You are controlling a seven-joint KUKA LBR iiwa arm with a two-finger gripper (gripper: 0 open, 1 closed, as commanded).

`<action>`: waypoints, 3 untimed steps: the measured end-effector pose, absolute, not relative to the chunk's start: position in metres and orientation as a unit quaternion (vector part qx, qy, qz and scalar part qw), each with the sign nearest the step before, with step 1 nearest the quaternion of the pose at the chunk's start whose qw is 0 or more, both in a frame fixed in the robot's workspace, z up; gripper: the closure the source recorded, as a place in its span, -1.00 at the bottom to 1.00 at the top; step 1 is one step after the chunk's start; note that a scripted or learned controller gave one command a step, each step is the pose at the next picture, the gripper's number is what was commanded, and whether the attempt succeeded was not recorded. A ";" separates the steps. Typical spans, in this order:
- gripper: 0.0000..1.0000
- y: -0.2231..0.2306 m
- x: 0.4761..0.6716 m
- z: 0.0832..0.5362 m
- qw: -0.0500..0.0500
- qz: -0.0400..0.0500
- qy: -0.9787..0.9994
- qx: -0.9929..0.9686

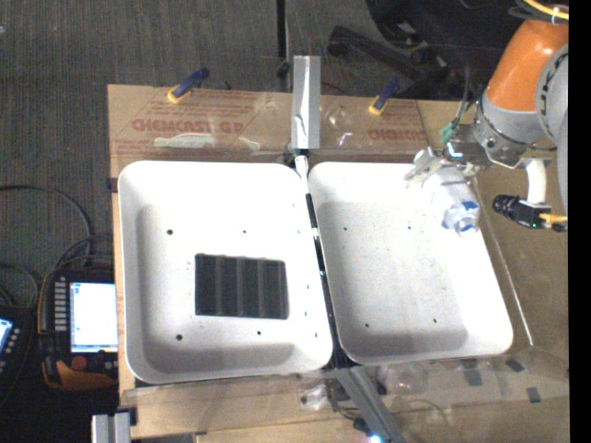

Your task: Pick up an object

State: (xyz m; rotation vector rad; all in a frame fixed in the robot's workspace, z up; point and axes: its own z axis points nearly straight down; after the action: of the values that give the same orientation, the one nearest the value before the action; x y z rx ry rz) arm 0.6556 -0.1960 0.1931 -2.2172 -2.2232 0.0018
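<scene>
Reaching in from the right, my arm (531, 72) hangs over the far right corner of the right bin (406, 340), the orange band uppermost and the grey wrist below it. My gripper (454, 185) sits low over that corner, and the picture blurs it against the white bin wall; I cannot tell how it stands or whether anything is in it. Just under it lies a small, pale object (460, 216) with a bluish tint, resting on the bin floor near the right wall. It looks clear or translucent, and its shape is too smeared to name. Whether my gripper touches it I cannot say; the two are very close.

In the left bin (138, 275) a dark, ribbed rectangular block (241, 286) lies flat on the floor, a little below the middle, well apart from my arm.

The two bins touch along their inner edges. Behind them a sheet of brown board (212, 123) is held down by two clamps (187, 84) with yellow and blue handles. A handset (81, 326) with a lit screen lies to the left of the bench.
</scene>
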 end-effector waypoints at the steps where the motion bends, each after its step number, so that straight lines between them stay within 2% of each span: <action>1: -1.00 -0.224 0.630 0.192 0.000 0.002 -0.726 -0.687; 2: -1.00 -0.214 0.610 0.098 0.000 -0.005 -0.693 -0.721; 3: -1.00 -0.210 0.547 0.095 -0.009 -0.004 -0.742 -0.671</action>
State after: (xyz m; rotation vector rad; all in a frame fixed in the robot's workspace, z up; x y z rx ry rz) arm 0.5474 -0.2103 0.0947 -2.1195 -2.3432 -0.0142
